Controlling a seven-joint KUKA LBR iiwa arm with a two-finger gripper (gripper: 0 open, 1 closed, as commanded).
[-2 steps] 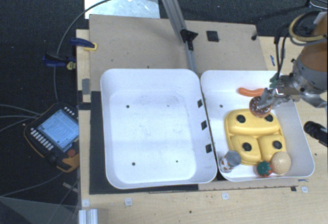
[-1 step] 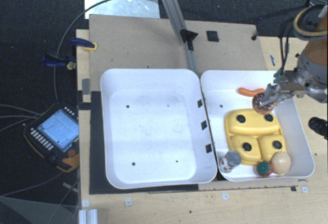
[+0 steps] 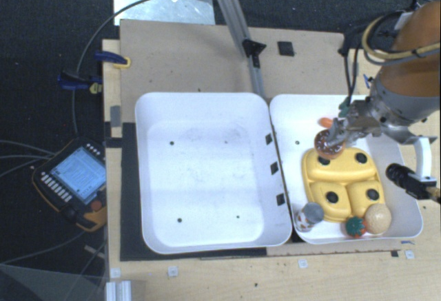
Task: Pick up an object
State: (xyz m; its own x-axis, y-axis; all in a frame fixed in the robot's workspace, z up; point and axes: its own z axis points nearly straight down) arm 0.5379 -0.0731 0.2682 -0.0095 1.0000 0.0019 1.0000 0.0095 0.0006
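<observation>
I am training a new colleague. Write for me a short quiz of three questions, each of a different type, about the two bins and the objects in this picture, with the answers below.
1. True or false: every loose object lies in the right bin.
2. Multiple choice: the gripper is above which thing? A) the grey object B) the brown round object C) the beige ball
3. Fill in: the big yellow block has dark ____ in its top.

Key
1. True; the left bin holds none of them.
2. B; that object sits at the yellow block's far edge, right beneath the gripper.
3. Holes.
</observation>
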